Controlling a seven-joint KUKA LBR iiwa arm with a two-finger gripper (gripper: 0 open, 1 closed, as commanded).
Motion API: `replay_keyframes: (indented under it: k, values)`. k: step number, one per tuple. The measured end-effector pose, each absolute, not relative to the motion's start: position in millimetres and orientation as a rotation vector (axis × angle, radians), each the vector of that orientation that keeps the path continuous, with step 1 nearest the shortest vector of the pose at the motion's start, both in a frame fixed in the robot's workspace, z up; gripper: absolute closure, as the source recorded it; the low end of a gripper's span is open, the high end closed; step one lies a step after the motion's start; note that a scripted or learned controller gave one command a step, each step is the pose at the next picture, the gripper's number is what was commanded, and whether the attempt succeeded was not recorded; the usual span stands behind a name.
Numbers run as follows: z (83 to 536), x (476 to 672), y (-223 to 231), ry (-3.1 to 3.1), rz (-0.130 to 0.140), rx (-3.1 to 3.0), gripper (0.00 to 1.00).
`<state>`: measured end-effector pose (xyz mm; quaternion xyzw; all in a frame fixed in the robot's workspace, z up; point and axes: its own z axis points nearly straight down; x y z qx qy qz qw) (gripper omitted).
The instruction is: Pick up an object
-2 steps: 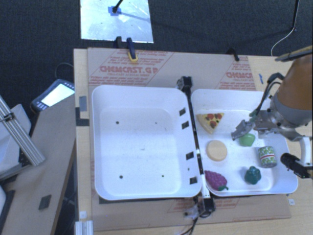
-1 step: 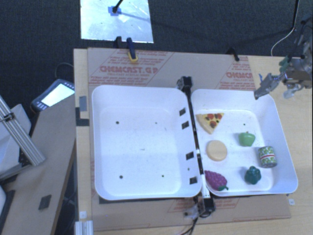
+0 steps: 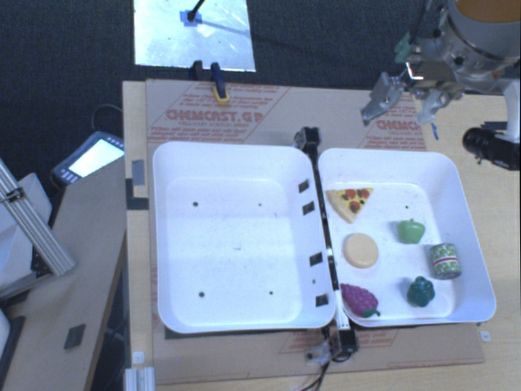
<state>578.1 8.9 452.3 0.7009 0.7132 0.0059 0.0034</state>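
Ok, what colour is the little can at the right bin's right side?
The can has a green and white pattern with a red band, seen in the camera view.

Beyond my bins, a shiny metal sheet [image 3: 194, 23] lies on the dark floor at the top. A yellow-and-black clamp [image 3: 218, 84] grips the printed cardboard [image 3: 244, 108] covering the table. At the left sits a lit tablet [image 3: 89, 158] (tilted) near an aluminium rail [image 3: 32, 222].
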Motion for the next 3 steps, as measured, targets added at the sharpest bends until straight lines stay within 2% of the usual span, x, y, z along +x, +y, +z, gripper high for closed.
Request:
replay_keyframes:
  k: [1,2,3]
  values:
    - [459,577.0,0,2.226,0.007,2.210,1.00]
    - [428,495.9,-4,2.224,-0.002,2.223,1.00]
    - [461,486.1,96,2.235,0.010,2.206,1.00]
